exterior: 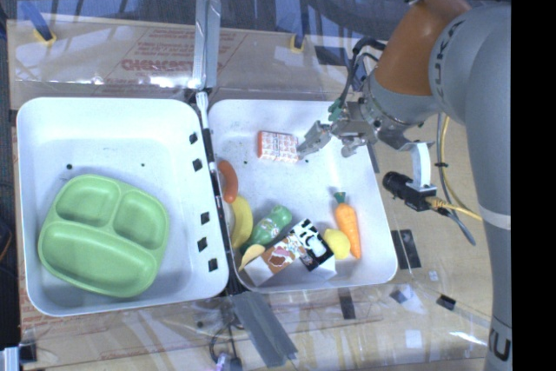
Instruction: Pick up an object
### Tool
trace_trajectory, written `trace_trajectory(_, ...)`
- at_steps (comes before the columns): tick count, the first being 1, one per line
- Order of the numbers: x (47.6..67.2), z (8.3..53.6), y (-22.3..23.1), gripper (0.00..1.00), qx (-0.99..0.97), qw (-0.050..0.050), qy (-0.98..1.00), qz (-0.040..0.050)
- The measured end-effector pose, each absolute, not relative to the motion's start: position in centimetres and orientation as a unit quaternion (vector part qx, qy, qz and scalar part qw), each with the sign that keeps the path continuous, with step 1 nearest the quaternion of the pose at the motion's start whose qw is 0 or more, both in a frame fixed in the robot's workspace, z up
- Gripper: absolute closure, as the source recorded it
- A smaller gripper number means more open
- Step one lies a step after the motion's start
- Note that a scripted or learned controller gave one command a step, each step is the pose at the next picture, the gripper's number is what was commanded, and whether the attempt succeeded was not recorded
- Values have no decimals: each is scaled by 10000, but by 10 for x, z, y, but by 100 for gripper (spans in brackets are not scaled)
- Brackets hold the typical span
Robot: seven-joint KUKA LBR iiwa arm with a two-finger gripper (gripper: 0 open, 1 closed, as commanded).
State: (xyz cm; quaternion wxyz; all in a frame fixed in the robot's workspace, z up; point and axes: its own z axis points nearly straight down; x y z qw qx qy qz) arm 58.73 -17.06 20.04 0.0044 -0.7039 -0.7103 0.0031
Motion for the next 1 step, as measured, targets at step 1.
trace_trajectory(1,608,88,-152,0,-6595,28,-7517,17)
